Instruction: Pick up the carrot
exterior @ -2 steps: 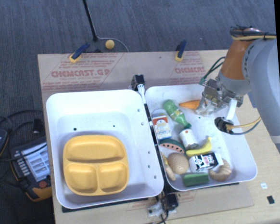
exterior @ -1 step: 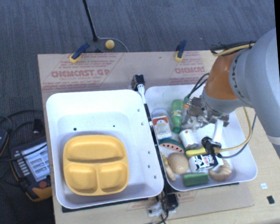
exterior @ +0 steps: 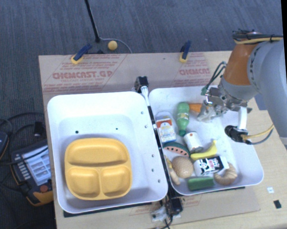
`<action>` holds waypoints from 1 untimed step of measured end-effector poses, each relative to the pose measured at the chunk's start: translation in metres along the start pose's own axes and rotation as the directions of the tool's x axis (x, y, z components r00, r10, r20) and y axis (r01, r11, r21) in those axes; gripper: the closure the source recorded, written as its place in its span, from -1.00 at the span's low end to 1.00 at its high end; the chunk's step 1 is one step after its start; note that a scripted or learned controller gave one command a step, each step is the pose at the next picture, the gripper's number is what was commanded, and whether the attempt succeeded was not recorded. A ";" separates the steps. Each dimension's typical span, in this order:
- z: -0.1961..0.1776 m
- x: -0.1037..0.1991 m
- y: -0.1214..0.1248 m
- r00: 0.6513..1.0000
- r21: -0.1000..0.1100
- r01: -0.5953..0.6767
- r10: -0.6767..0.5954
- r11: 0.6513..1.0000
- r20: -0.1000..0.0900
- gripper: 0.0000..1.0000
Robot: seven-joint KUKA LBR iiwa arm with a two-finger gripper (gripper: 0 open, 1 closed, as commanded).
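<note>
Bins: two white bins (exterior: 59, 113) are sitting side by side.
Tray: one yellow divided tray (exterior: 98, 167) is lying in the left bin.
Bottles: one green bottle (exterior: 183, 114) is lying in the right bin.
Carrot: one carrot (exterior: 196, 108) is lying near the right bin's far wall, just beside the gripper (exterior: 211, 109), on its left.
Grip: it is not showing clearly enough to tell.
</note>
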State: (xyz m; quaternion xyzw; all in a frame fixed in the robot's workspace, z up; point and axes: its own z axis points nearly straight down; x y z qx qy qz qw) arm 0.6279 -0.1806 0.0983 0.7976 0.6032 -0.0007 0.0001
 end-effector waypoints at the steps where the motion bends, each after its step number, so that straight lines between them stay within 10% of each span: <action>1: 0.007 0.067 0.023 0.852 -0.011 0.523 -0.523 0.852 0.009 1.00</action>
